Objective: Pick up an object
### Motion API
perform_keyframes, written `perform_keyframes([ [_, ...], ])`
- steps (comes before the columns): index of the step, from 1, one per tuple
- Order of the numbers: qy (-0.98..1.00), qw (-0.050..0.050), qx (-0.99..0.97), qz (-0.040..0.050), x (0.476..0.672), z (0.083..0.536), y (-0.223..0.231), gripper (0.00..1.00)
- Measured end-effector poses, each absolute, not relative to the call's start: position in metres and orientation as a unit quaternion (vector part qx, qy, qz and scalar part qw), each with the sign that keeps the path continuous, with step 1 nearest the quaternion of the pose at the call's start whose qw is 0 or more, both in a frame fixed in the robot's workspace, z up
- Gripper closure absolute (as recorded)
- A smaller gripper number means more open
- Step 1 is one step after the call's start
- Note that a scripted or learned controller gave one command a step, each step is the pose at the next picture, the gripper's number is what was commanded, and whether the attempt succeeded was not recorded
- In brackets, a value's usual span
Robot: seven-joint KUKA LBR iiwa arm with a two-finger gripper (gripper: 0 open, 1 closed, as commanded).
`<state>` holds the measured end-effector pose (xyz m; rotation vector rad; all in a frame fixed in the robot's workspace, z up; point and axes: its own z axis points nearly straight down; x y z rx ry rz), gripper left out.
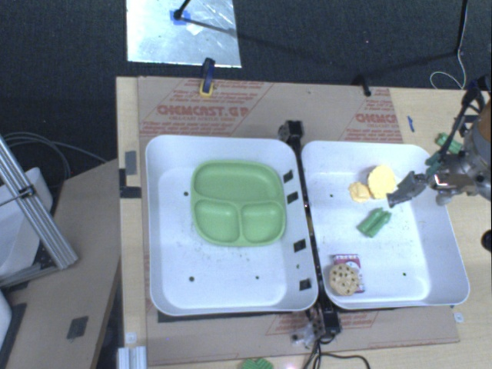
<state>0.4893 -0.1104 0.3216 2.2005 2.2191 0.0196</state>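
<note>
at right of frame, the gripper point(405, 191) hangs beside round yellow pieces point(374, 184) and a ridged green block point(373, 223); grip state unclear.

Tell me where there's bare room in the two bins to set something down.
Left bin: bare strips around the green tray. Right bin: open floor between the cracker pack and the right wall. Crowded near the yellow pieces, green piece and gripper.
</note>
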Motion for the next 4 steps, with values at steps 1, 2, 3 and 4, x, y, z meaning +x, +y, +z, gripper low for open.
perform_keyframes([
  [1,0.709,0.000,0.705,0.0005,0.493,0.287,-0.091,0.00],
  [2,0.710,0.003,0.704,0.0032,0.493,0.349,-0.067,0.00],
  [3,0.710,0.007,0.704,0.0063,0.574,0.456,-0.042,0.00],
  [4,0.712,0.004,0.702,0.0060,0.609,0.541,0.044,0.00],
])
